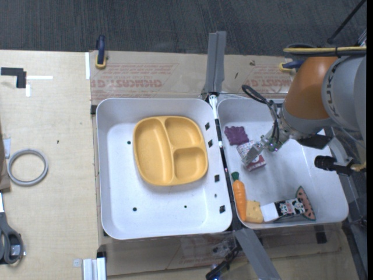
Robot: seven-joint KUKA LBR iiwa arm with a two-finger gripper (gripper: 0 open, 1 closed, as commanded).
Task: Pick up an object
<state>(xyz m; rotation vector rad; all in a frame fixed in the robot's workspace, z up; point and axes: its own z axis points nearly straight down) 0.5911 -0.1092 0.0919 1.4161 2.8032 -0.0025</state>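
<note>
Pale wood counter [52,214] stretches under both bins, with dark carpet beyond its far edge. Farthest left on it lies a grey ring of tape [26,167], and the handles of a pair of scissors [10,244] show at the near left corner. Next comes the left shallow white bin [116,214], which carries a yellow plastic divided plate [171,150] with three compartments, lying flat a little toward the bin's far side. A grey divider bar [215,63] runs between the two bins. In the right white bin [326,209], a purple knobbly object [236,135] sits near the far left corner, and just beside it, nearer the middle, lies a small crumpled silver-and-red packet [254,159]. My fingers [263,147] are down at that packet, touching its upper edge; whether they are open or closed on it I cannot tell. Along the near left wall lies an orange toy carrot with a green top [238,194], then a yellow wedge [254,212], then a flat black-and-white patterned card [291,207] toward the near right.
</note>
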